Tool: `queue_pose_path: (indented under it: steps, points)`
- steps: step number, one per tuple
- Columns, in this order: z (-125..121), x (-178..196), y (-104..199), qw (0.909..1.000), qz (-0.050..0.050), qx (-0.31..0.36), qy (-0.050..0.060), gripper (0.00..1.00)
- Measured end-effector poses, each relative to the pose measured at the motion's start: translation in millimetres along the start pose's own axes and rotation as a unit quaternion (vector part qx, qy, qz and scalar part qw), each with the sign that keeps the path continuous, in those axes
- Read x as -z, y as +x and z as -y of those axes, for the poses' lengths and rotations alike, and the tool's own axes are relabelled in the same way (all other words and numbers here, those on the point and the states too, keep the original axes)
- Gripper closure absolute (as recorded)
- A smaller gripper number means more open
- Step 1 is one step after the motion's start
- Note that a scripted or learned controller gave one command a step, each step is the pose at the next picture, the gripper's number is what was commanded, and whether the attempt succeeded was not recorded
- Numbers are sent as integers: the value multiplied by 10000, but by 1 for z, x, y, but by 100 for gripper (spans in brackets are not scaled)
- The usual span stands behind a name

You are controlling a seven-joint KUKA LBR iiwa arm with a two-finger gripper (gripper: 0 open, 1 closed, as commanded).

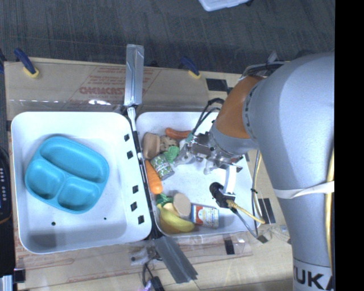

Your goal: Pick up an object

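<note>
A dark ribbed floor mat (114,25) stretches beyond the tabletop (68,74), which is lined with brown printed cardboard (102,85) held by blue clamps (25,61) at its far edge. A pale sheet (224,4) lies on the floor at the top. Even, soft light falls from overhead.

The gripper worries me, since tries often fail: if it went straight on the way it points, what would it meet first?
Probably the green packet just left of the gripper, by the carrot; depth is unclear.
</note>
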State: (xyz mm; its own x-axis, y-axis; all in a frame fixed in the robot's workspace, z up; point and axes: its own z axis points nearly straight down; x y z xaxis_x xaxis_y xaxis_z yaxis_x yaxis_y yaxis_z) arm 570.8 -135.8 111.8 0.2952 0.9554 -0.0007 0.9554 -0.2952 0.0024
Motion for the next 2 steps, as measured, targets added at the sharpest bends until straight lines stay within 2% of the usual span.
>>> queue_pose_path:
  steps: [1, 2]
  points:
    - [-97, 35, -19, 10000, -3, 75, 1, 0]
    - [-53, -20, -20, 9999, -5, -125, 35, 0]
